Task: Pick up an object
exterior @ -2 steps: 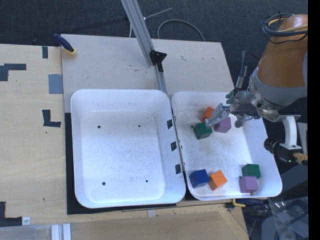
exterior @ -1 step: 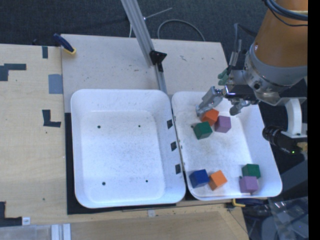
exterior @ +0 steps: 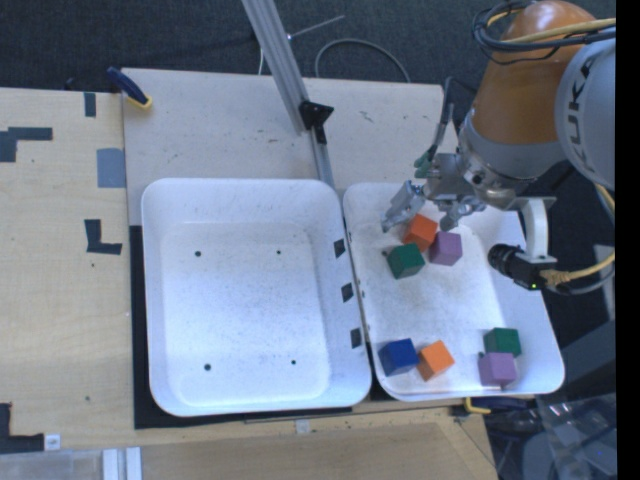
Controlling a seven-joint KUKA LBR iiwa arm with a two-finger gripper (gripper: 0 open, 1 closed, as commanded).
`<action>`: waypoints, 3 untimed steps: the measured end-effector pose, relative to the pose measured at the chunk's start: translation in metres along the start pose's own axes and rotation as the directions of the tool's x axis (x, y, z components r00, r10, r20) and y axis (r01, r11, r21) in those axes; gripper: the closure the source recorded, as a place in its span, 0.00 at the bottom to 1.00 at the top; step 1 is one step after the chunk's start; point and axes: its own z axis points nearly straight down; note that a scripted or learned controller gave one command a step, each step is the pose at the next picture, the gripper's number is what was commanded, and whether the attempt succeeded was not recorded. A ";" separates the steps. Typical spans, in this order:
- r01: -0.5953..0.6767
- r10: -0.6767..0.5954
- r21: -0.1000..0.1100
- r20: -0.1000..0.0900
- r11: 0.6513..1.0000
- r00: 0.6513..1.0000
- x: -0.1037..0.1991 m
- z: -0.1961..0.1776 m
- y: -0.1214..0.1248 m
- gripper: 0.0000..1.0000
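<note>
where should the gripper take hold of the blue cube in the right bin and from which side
Grip the blue cube across its two free flat faces, the ones toward the bin's far and near ends, coming straight down from above. Its right face sits against an orange cube and its left face is close to the right bin wall, so fingers would likely fit poorly there.

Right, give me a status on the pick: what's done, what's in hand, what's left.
Done: the gripper is over the right bin, above the orange cube that sits with a green cube and a purple cube. In hand: nothing visibly gripped. Left: close on a cube and lift it clear.
</note>
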 end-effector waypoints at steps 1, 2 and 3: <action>0.003 -0.003 -0.007 -0.002 1.000 1.000 -0.048 0.095 0.046 0.00; 0.006 -0.006 -0.002 -0.004 1.000 1.000 0.012 0.096 -0.040 0.00; 0.003 -0.003 -0.005 -0.002 1.000 1.000 -0.004 0.095 -0.040 0.00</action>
